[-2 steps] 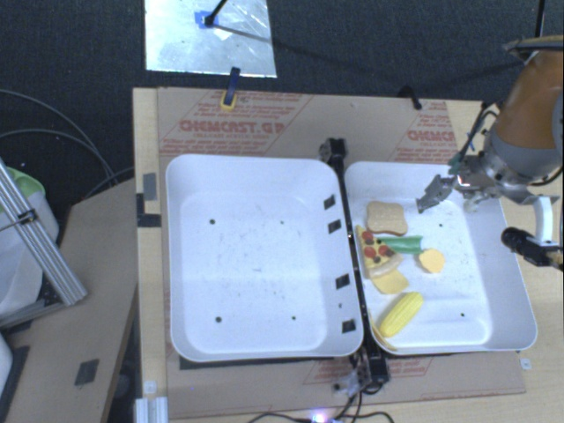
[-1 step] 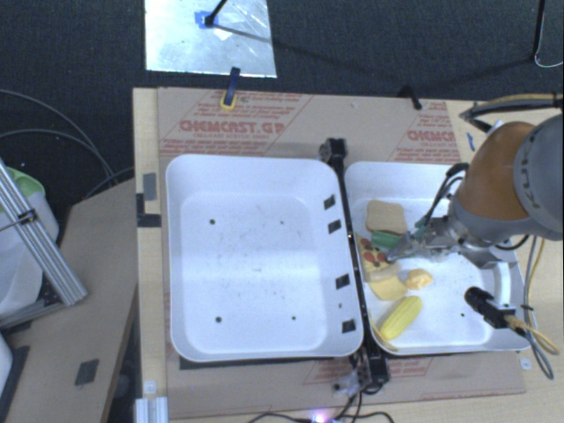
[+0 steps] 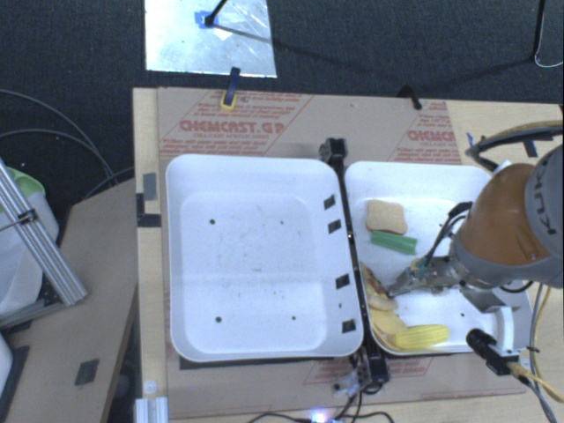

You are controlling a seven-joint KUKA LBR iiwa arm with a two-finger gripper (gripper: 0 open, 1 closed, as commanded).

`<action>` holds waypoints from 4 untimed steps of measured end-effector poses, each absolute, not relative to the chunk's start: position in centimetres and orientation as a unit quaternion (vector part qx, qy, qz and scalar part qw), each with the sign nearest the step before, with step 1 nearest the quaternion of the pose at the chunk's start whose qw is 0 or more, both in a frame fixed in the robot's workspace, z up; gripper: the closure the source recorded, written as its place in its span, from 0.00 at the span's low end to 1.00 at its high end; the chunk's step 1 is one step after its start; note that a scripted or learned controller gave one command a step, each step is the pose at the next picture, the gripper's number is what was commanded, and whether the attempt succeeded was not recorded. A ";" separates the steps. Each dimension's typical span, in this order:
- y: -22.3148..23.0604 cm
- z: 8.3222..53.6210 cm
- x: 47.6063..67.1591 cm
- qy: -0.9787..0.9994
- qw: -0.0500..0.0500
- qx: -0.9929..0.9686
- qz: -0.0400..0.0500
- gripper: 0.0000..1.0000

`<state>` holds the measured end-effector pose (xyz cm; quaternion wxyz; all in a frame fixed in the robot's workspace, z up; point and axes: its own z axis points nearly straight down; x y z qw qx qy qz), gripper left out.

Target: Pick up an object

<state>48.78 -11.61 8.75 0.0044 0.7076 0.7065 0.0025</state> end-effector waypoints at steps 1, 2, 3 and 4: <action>-2.9 19.0 49.2 0.712 0.003 0.702 0.006 0.00; 6.5 18.9 48.7 0.712 -0.001 0.702 0.002 0.00; 14.3 17.6 57.0 0.711 0.001 0.703 0.004 0.00; 15.9 45.6 57.9 0.709 0.005 0.705 0.010 0.00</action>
